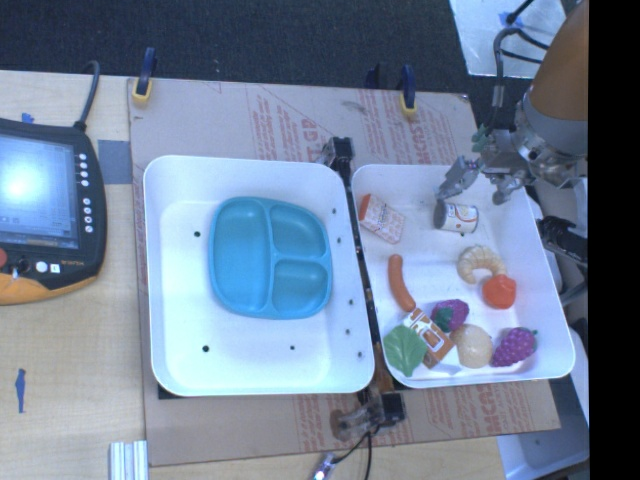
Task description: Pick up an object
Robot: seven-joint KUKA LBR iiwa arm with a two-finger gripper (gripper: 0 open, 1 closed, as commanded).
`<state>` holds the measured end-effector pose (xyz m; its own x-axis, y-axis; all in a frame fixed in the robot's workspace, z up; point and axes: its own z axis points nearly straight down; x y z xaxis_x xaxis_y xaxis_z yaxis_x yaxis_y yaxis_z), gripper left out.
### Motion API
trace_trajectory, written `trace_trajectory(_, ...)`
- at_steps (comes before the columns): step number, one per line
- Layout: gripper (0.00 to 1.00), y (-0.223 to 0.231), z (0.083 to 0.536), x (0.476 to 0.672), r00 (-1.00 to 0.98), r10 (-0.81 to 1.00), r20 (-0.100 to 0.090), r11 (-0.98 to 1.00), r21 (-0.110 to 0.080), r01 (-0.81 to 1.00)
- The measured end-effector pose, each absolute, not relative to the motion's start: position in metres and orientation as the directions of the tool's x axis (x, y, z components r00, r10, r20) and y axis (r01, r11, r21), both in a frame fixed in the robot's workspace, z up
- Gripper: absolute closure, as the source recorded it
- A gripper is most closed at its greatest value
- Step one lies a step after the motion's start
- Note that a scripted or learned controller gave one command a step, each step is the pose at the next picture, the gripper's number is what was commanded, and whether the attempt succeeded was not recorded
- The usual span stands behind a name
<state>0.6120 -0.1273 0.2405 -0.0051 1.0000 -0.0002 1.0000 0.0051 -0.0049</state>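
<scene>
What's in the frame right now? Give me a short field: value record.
left bin: holds a blue divided plate
right bin: small carton, white cup, sausage, croissant, tomato, two grape bunches, green leaf, egg-like piece
gripper: over the right bin's far end, above the white cup
held: nothing seen between the fingers
beside bench: tablet pendant, left of the bins

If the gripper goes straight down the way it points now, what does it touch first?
Most likely the small white carton. The gripper hangs over the right bin, and its fingers point down right beside that carton. Depth is unclear from this slanted view, so it might slip past and meet the bin floor instead.
</scene>
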Motion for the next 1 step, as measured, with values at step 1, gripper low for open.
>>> trace_trajectory(1,0.00,-0.0342,0.1912,0.5873,-0.007,1.000,-0.001,0.007,-0.006,1.000)
